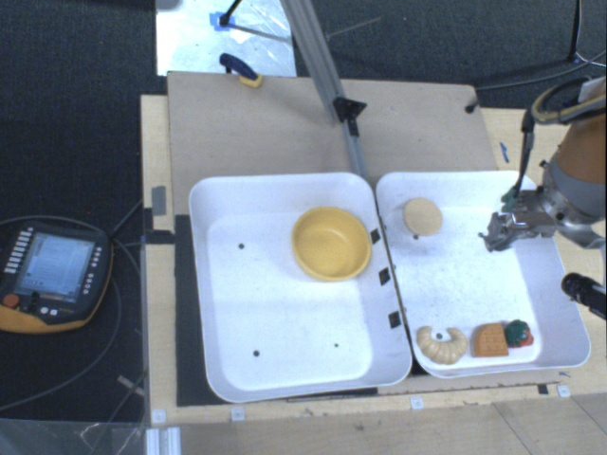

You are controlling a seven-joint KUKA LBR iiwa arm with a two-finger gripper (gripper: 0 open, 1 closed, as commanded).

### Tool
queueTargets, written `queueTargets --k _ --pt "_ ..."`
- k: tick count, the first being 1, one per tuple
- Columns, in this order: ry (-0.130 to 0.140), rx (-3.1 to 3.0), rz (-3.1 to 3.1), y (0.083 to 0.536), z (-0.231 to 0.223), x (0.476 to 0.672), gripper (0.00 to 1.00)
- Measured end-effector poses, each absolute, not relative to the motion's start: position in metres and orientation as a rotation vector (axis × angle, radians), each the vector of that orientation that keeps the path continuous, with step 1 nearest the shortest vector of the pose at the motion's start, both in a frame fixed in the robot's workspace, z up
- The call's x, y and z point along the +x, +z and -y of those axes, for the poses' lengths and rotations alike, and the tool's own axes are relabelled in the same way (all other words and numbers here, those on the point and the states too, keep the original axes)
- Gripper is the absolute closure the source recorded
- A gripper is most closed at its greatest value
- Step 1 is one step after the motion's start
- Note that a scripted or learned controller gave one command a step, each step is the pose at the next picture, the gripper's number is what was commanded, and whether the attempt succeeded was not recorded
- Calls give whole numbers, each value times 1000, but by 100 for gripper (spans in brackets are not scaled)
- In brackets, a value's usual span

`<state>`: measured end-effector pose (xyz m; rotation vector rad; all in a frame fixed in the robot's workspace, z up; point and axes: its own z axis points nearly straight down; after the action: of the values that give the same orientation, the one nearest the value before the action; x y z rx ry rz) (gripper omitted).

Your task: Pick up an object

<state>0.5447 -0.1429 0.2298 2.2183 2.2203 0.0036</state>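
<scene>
In the right bin (pixel 555 282) lie a round tan bun-shaped piece (pixel 423 217) near the far left corner, a pale croissant (pixel 443 345), an orange cracker-like square (pixel 490 340) and a small red and green piece (pixel 518 333) along the front edge. My gripper (pixel 495 235) hangs over the right bin's right half, well to the right of the tan round piece. Nothing shows between its fingers. A yellow bowl (pixel 331 243) sits in the left bin (pixel 237 292) near its far right corner.
A slanted metal pole (pixel 322 60) crosses the brown board behind the bins. A teach pendant (pixel 47 273) lies on the floor to the left. A yellow and blue clamp (pixel 241 69) rests at the board's far left edge.
</scene>
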Motion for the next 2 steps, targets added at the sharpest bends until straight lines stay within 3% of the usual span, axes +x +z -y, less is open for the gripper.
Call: queueTargets --k 2 --pt "1 2217 -2227 227 37 532 100"
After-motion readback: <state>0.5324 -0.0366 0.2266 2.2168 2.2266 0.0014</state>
